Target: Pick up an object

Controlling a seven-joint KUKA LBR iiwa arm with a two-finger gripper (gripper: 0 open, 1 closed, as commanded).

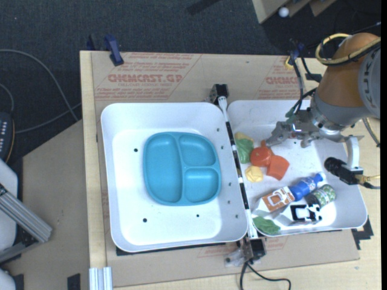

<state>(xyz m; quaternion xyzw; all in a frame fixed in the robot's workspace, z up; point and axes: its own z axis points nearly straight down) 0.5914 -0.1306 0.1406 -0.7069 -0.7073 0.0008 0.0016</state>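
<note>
The objects to pick from lie in the right bin [357, 213], crowded toward its left and near parts. Nearest the gripper [289, 132] are 2 red pieces: a rounded red one [261, 156] and, just to its right and nearer, an orange-red block [278, 167], the 2 touching. To their left, against the wall between the bins, sits a green leafy piece [243, 151] with a pale yellow piece [243, 137] beyond it, and a yellow lump [254, 174] lies just nearer than the rounded red one. Nearer still, a blue bottle [305, 187] lies on its side, tilted, with a small orange and white packet [277, 200] at its left end and a dark green can [322, 196] just to its right. A black and white item [305, 212] rests nearer than the bottle, and a green leaf [266, 225] lies in the near left corner.

The gripper hangs over the far part of the right bin, above and slightly right of the rounded red piece, at the end of the arm [347, 77] reaching in from the right. Whether its fingers are spread or pressed together cannot be told, and nothing can be seen held.

The left bin [121, 222] holds a blue tray [181, 167] with 3 compartments, near its middle.
</note>
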